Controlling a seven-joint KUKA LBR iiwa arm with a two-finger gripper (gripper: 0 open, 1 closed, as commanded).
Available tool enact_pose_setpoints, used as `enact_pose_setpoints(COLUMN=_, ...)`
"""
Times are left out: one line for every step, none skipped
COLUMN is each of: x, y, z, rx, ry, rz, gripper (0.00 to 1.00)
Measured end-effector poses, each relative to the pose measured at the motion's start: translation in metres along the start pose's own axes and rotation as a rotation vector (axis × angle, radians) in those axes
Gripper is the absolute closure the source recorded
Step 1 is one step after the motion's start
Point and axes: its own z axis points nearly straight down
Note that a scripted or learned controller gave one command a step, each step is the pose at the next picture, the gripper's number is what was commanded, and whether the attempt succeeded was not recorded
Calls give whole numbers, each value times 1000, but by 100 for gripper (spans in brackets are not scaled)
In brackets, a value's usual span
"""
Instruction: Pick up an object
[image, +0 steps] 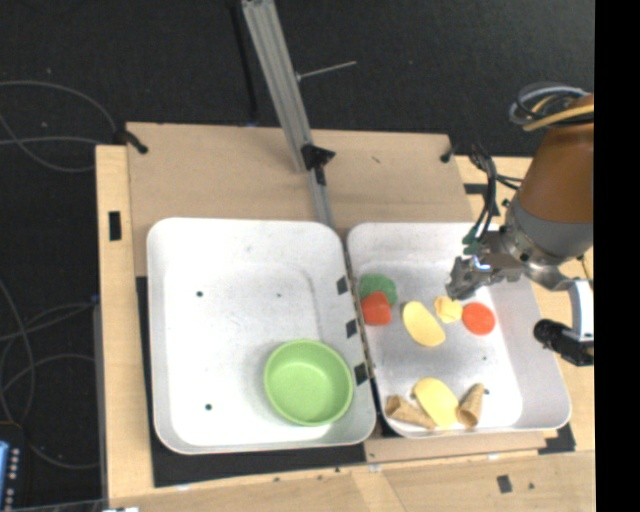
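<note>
Orange and yellow bits, a small yellow piece (449, 310) and an orange ball (480, 319), lie in the right bin (535, 385) just under my jaws (462, 285), nothing visibly held, their opening unclear, pickup undone.

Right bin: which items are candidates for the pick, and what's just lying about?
Candidates:
claw hangs over these
small yellow piece
orange ball
yellow oval

Lying about:
green bowl in left bin
red and green pieces
cones and yellow piece at right bin's near edge
</note>
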Motion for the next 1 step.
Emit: enact_pose_setpoints(x=55, y=10, z=8, rx=1, ry=1, rz=-1, gripper=100)
